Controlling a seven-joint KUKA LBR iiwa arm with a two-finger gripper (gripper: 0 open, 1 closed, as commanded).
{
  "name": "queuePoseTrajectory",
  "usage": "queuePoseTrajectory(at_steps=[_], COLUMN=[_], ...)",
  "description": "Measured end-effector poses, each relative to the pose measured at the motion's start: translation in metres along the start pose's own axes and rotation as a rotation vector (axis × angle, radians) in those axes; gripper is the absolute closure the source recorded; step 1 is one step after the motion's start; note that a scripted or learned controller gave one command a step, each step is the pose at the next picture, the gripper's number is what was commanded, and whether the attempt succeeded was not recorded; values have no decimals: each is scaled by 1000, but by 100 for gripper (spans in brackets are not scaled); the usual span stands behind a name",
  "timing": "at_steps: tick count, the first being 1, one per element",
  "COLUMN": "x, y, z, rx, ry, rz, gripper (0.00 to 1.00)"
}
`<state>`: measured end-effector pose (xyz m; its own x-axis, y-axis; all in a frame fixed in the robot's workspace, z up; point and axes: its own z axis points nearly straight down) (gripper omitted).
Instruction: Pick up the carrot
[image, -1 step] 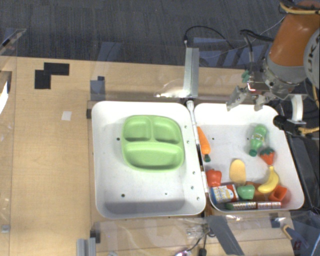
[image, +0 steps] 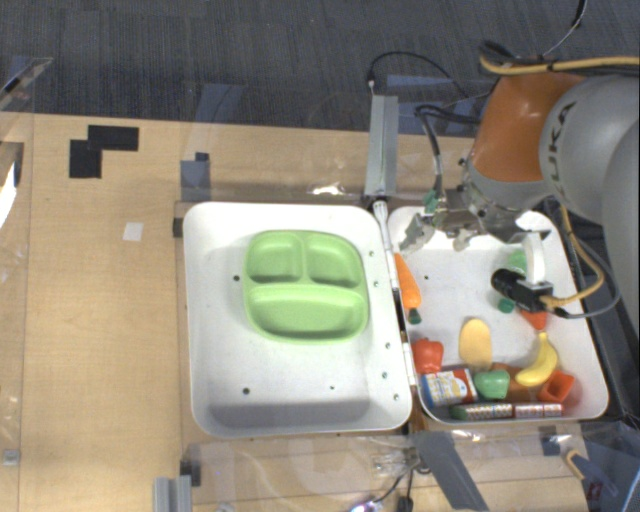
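The carrot (image: 405, 281) is orange with a small green top at its near end. It lies lengthwise along the left wall of the right bin (image: 450, 285). My gripper (image: 440, 233) hangs over the far left corner of that bin, just beyond and to the right of the carrot's far tip. Its fingers (image: 414, 232) are spread open, with nothing between them and no contact with the carrot.
The left bin (image: 215, 300) holds a green divided plate (image: 303, 283). Toys crowd the near end of the right bin: a red pepper (image: 428, 354), a yellow lemon (image: 476, 342), a banana (image: 540, 362), a green pepper (image: 492, 382) and a small box (image: 447, 385). The arm covers the bin's far right.
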<state>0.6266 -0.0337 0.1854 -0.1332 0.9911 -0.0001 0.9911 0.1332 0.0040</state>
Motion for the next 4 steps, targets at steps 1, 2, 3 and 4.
queuePoseTrajectory(at_steps=[1,2,3,4], x=[16,-55,-54,-12], y=[-58,-40,-37,17], z=[0,95,82,-1], rx=[0,-10,-15,-2], ry=[0,-5,-4,-1], rz=[-111,-242,-243,-130], gripper=[0,0,100,100])
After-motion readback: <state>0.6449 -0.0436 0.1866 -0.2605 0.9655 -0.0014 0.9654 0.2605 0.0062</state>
